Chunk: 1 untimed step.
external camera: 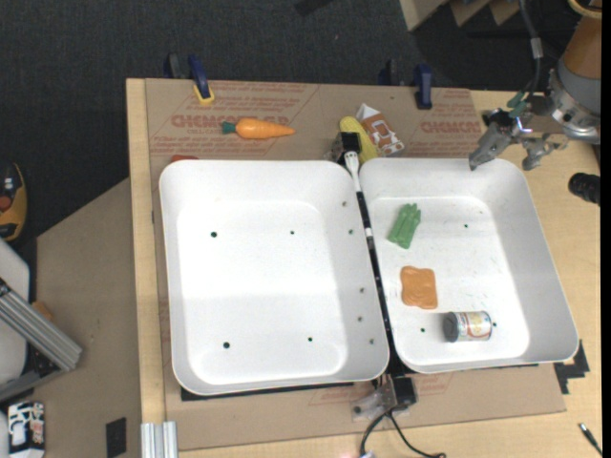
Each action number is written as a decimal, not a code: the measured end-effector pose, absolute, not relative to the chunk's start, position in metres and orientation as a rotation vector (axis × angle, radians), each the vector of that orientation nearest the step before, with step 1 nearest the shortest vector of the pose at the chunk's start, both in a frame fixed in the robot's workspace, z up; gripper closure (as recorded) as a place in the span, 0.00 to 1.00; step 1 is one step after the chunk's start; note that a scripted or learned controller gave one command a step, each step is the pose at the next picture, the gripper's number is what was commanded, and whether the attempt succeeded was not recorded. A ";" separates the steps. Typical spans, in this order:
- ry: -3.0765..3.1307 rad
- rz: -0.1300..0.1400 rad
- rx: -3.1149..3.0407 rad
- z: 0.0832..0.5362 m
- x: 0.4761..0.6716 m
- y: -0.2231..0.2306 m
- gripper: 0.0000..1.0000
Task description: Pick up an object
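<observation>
I am hovering the gripper (506, 144), fingers spread open and holding nothing, over the right bin's (535, 213) far rim; I am aiming for the green object (405, 225) lying mid-bin, well apart; descending squarely seems wisest.

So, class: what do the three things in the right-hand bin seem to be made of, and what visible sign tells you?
Green piece: probably soft plastic or foam; matte, lumpy, no shine.
Orange slab: likely foam or rubbery plastic; dull, rounded corners, uneven surface.
Small can: looks like metal with a printed label; its dark end and pale sides catch light, though it could be plastic.
</observation>
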<state>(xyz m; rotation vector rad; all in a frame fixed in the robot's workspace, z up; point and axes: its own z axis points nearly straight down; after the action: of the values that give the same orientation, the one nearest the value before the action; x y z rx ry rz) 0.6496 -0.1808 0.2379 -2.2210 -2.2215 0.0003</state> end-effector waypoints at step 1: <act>-2.221 0.001 -2.213 0.077 0.665 -0.128 0.00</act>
<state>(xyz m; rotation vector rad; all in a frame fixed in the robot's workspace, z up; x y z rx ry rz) 0.6650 -0.1285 0.0775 -2.2131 -2.2208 0.0009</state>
